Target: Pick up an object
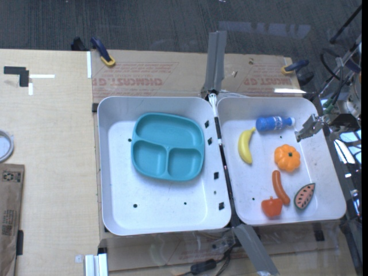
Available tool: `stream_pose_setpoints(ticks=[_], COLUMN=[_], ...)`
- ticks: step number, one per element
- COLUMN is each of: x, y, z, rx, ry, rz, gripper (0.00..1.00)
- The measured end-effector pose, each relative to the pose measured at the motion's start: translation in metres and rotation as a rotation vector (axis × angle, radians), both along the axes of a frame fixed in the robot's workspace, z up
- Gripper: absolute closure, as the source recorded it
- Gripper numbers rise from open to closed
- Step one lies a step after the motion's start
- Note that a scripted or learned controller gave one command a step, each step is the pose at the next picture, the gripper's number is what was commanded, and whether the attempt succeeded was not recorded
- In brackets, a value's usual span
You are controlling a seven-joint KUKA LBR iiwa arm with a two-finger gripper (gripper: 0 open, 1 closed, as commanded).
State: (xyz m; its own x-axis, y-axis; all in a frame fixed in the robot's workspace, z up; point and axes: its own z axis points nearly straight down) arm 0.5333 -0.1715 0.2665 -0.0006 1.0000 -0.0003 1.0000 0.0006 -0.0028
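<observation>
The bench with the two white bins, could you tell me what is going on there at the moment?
A robot arm is set to pick up an object. Its gripper sits at the right bin's upper right edge, near the blue bottle, with nothing seen between its fingers. That bin also holds a banana, a small pumpkin, a sausage, a red pepper and a watermelon slice. The left bin holds a teal divided plate.
</observation>
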Motion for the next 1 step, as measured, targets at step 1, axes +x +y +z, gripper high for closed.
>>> stream_pose_setpoints(ticks=[1], x=[-0.0223], y=[-0.0002], z=[-0.1754], rx=[0.001], ry=[-0.001], rz=[-0.004], gripper=[0.0])
